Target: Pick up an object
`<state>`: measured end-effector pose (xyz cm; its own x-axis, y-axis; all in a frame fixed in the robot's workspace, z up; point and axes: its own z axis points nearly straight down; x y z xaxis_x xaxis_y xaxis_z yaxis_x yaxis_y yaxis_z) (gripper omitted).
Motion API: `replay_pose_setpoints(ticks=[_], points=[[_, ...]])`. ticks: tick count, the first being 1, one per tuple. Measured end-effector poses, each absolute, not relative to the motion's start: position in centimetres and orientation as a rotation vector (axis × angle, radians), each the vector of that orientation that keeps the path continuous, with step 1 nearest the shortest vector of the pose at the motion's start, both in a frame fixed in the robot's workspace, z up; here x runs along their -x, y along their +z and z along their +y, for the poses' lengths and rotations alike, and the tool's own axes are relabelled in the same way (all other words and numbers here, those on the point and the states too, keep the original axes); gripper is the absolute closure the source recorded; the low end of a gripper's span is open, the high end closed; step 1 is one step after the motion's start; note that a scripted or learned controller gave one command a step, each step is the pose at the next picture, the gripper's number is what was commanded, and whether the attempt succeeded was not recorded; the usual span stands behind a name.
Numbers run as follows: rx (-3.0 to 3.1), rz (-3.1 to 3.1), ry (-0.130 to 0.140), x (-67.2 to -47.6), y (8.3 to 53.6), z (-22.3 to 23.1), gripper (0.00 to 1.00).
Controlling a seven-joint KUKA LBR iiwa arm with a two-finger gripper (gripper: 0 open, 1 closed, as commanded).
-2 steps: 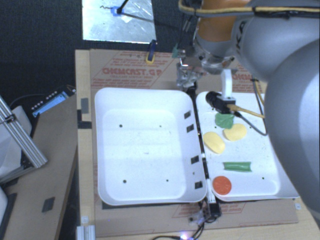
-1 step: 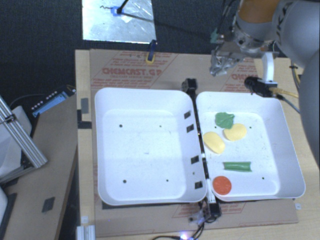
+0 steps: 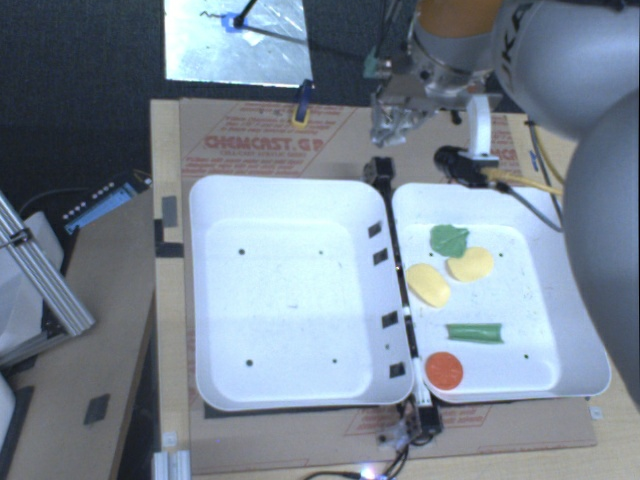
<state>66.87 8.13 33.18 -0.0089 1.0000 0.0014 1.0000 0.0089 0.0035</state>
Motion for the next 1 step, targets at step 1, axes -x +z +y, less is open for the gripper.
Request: replay_pose_setpoints(ticks=[1], points=[[-2.209, 2.233, 0.006, -64.57, 34.94, 17.52, 1.00]])
